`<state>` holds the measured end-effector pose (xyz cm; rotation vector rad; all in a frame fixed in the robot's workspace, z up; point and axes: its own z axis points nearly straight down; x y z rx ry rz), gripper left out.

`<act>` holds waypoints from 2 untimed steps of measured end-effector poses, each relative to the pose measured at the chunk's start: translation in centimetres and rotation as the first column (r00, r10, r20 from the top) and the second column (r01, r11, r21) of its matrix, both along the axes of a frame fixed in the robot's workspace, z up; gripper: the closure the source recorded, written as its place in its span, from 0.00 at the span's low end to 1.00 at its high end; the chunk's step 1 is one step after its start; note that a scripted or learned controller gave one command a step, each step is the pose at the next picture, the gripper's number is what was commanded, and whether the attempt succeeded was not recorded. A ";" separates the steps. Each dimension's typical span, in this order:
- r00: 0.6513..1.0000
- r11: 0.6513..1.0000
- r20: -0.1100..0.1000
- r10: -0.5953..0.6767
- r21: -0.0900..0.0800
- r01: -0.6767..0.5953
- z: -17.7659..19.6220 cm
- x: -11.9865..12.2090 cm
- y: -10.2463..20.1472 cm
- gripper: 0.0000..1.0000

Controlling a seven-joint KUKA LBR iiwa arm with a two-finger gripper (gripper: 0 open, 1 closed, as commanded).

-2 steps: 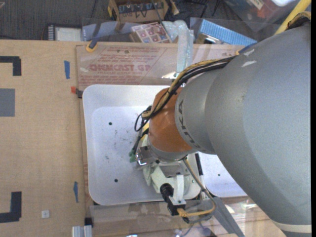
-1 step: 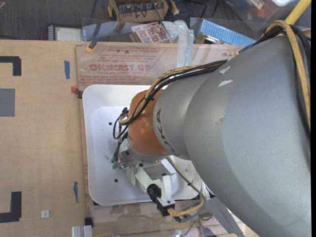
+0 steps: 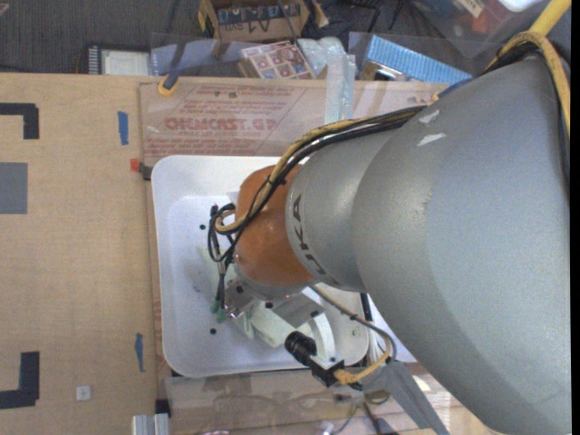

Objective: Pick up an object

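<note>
Thin green object [image 3: 217, 303]: in left half of white bin [image 3: 172, 333], long axis running between bin's far and near rims. Ends not discernible, partly hidden by gripper [image 3: 237, 306]. Slim, stick-like, dark green on smooth white plastic. Gripper low over bin's middle, under grey arm [image 3: 435, 243]; open or closed, cannot tell.

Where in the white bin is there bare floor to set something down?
Bare floor lies along the left wall of the white bin and across its lower-left corner. The tan board left of the bin is open. Centre and right are crowded: the arm and its cables cover them.
</note>
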<state>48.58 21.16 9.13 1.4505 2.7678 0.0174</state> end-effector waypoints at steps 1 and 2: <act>0.979 0.979 -0.015 0.202 0.004 -0.202 0.0 10.4 -0.7 1.00; 0.887 0.887 -0.008 0.462 -0.008 -0.462 0.0 10.3 0.4 1.00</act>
